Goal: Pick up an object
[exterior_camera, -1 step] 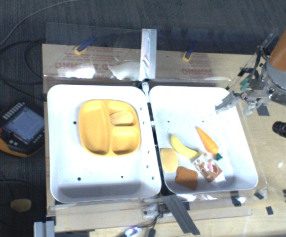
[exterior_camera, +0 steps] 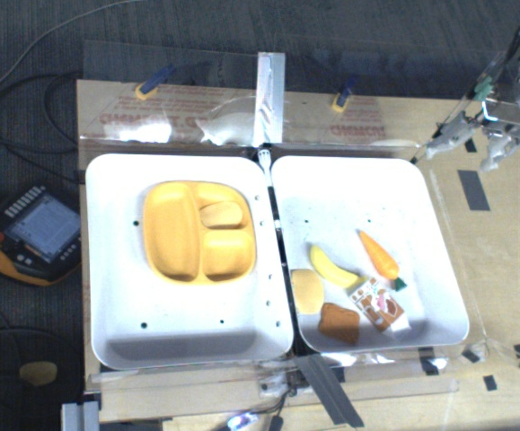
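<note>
1. The pickable things are crowded into the near corner of the right-hand shallow white bin [exterior_camera: 421, 241]: a yellow plastic banana [exterior_camera: 333, 268], an orange toy carrot with a green tip [exterior_camera: 379, 254], a small printed carton in red and white [exterior_camera: 378, 305], a brown bread-like block [exterior_camera: 339, 323] and a pale yellow rounded piece [exterior_camera: 306, 290] against the inner wall.
2. The likeliest failure, in my judgement, is a two-thing grab or a nudge: banana, carton and carrot lie just beside one another, so a descending finger may land on a neighbour and push the target aside.
3. The brown block and the pale piece sit close to the bin's near and inner walls; a finger on that side could strike the rim instead of sliding alongside.
4. The grey metal claw [exterior_camera: 491, 137] is at the far right edge above the bench [exterior_camera: 493, 268], well apart from the cluster; whether it is spread or pressed together I cannot tell.
5. Open room: the far half of the right bin is bare, giving a clear approach from there.
6. The left-hand white bin [exterior_camera: 116, 321] carries a yellow divided tray [exterior_camera: 174, 241] with a tan oval piece [exterior_camera: 221, 214] in one compartment, isolated but recessed.
</note>
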Controlling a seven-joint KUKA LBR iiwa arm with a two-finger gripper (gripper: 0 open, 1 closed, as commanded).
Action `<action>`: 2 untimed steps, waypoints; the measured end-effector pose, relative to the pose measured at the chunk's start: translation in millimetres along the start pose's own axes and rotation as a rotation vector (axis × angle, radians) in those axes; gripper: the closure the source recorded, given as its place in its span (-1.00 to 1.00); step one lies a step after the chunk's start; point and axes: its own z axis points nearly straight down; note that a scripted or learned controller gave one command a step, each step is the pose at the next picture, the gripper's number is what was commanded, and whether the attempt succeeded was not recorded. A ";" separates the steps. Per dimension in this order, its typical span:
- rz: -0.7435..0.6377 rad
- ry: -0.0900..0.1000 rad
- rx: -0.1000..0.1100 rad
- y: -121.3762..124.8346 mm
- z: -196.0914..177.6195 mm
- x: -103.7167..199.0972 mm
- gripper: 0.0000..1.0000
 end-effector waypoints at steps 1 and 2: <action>-0.111 0.004 0.002 -34.6 105.4 28.7 -1.00; -0.129 0.005 0.002 -48.4 218.9 20.9 -1.00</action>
